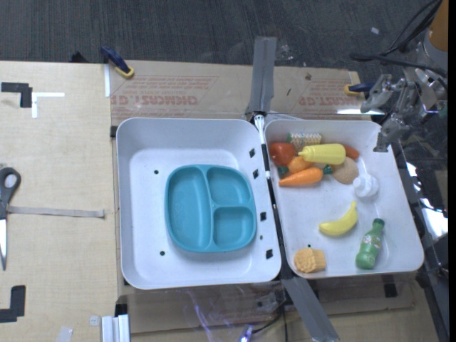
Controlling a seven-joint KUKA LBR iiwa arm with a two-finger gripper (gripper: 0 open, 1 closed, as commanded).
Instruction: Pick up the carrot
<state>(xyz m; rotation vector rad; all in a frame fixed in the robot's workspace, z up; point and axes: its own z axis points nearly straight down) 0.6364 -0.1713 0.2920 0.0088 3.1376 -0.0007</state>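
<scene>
1. Near edge of the right bin [410, 262]: a yellow waffle-textured piece [309, 261] lies by the near left corner; a green bottle [369, 244] lies by the near right corner, its cap pointing away from the camera.
2. Middle of the right bin: a banana [340, 221] lies on the floor, well apart from the cluster beyond it; a small white piece [365, 185] sits just past it.
3. Left bin [132, 212]: a teal divided plate [211, 208] with three compartments lies at its centre.
4. Far left part of the right bin: the carrot [302, 177] lies on its side, at the near edge of a cluster, touching an orange piece [297, 164] behind it. A yellow bottle [323, 153], a red tomato [282, 152] and a tan round piece [345, 172] crowd the same cluster.
5. Far right, beyond the right bin's corner: the gripper [399, 109] hangs over the table [50, 177] edge, well apart from the carrot; whether its fingers are apart or together cannot be told.
</scene>
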